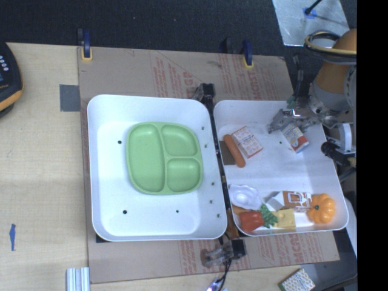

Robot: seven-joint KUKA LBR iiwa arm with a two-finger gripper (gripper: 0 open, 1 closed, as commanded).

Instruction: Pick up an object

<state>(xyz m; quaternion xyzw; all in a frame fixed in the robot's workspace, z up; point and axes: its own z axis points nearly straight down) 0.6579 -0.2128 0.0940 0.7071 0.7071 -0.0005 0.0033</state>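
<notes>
My gripper [292, 122] hangs over the far right part of the right bin [315, 174], its two fingers spread open with nothing between them. A small red and white packet [297, 142] lies on the bin floor just in front of the fingertips. Further left in that bin are a white and red carton [247, 141] and a brown sausage [234, 151]. Along the near edge sit a clear white cup [244, 196], a red vegetable with green leaves [253, 219], a yellow block [285, 219], a small printed box [294, 199] and an orange pumpkin [321, 208].
The left bin [109, 211] holds a green divided plate [164, 157] at its middle. Clamps [207, 93] join the bins at the far and near ends. The arm's grey and orange body [339, 65] stands at the right edge. A dark device [7, 77] lies far left.
</notes>
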